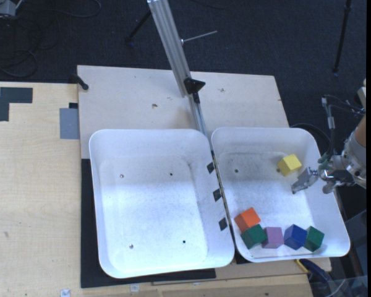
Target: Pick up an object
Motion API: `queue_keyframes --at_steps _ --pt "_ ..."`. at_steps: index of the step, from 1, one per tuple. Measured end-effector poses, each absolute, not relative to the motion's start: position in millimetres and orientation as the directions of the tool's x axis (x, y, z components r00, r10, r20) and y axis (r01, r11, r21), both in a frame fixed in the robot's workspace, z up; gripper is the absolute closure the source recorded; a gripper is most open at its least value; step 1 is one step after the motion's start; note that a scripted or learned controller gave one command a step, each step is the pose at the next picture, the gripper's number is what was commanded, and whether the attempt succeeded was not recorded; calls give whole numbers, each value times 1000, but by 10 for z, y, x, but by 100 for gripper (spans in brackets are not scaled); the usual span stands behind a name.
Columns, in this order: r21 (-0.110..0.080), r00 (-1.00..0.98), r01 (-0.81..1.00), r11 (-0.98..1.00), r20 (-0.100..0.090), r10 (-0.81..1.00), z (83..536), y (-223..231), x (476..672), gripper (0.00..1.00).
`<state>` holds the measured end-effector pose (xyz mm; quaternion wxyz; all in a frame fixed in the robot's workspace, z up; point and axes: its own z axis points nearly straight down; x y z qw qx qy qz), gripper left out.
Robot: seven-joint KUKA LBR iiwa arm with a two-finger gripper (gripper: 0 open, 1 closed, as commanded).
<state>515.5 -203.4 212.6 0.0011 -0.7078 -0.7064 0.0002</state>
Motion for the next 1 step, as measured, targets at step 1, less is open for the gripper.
queue_keyframes --at_steps 1 --pt "0 1 1000 -1 1 1000 892 -2094 5017 0"
